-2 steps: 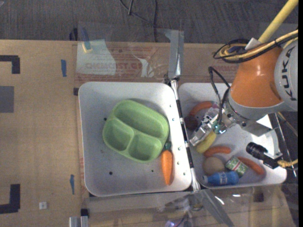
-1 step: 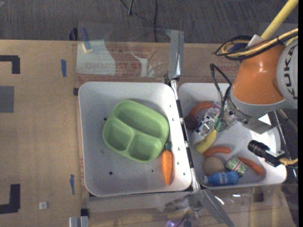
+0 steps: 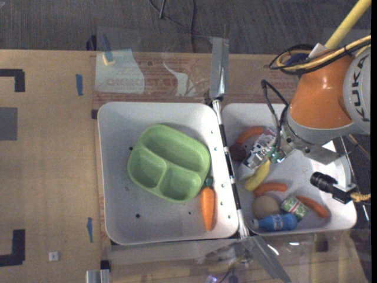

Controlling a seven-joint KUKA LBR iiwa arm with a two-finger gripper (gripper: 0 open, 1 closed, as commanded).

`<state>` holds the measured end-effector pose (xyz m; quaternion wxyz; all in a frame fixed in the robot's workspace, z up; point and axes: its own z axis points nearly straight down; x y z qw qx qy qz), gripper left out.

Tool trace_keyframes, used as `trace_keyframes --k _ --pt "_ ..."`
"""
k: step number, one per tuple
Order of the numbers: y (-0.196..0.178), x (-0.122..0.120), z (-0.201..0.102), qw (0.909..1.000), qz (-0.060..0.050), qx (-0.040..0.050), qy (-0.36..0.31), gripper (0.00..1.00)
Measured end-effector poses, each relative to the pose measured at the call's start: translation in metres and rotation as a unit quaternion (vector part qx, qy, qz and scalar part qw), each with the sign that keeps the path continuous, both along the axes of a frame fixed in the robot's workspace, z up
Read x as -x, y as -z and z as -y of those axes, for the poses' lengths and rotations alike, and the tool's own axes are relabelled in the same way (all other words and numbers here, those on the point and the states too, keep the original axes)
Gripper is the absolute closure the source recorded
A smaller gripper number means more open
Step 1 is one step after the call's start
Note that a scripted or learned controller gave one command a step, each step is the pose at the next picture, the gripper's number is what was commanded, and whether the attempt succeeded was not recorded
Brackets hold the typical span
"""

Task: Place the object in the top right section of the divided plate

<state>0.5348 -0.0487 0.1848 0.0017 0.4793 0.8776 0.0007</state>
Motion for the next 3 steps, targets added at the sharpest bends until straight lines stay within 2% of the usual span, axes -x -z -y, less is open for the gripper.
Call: trace_keyframes --k 1,2,3 --pt "0.000 -0.005 -0.007 0.9984 0.001 0.0002 -0.057 1.00" --pt "0.000 -0.001 -0.009 0.9909 -0.001 -0.0001 -0.134 1.00" --pt "-0.013 -0.003 0.014 0.9665 0.001 0.0012 -0.257 1.00"
